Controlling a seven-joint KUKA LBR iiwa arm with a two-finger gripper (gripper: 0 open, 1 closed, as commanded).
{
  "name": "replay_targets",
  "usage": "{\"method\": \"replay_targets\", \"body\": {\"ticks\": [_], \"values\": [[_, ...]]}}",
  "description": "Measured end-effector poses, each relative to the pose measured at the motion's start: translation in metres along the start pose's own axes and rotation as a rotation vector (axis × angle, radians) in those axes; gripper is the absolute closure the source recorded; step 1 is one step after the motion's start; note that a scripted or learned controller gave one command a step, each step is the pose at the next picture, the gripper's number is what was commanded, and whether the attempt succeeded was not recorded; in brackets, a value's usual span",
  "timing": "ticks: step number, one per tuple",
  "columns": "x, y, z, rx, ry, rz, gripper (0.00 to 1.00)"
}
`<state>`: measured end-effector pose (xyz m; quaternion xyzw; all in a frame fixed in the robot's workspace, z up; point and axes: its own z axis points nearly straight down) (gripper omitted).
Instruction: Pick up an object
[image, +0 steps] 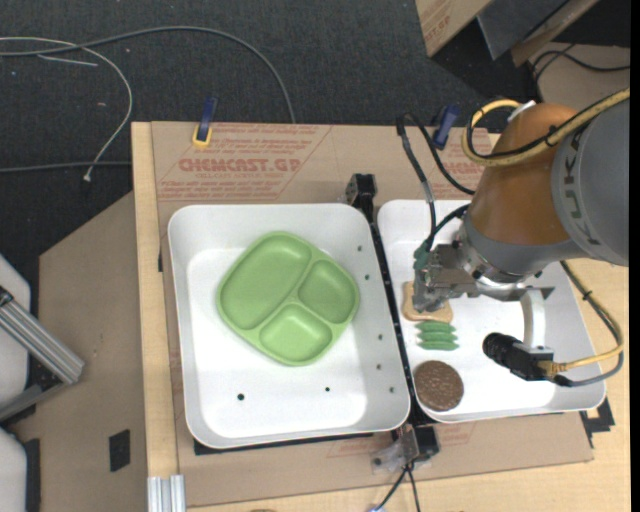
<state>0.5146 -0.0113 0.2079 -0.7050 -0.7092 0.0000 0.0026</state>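
- The gripper is low over the left side of the right bin, close to the wall it shares with the left bin; whether it is released or clenched cannot be told from this angle
- Directly under and just left of the gripper lies a tan flat piece, partly hidden by the tool; judged the most likely target of this attempt
- No item is seen held, so treat the pick as not yet made
- Centre the tool over the tan flat piece before closing: it lies near the bin wall, and a descent offset to the left risks striking the wall rather than the piece
- The piece looks thin and flat on the bin floor; go fully down to the floor, otherwise the closing stroke will probably pass above it
- Just near of the tan flat piece lies a green pod-shaped item, close beside it or touching; keep the closing line away from it to avoid dragging both
- Nearer again, towards the near rim, rests a brown disc, apart from the gripper and a fallback target
- Lift straight up and confirm that the piece rises with the tool
- The arm spans the far right of the right bin
- The left bin holds a green divided plate, well apart from the work zone
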Motion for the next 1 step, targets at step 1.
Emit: {"method": "replay_targets", "body": {"ticks": [1], "values": [[0.0622, -0.0005, -0.0054, -0.004, 0.0, -0.002, 1.0]]}}
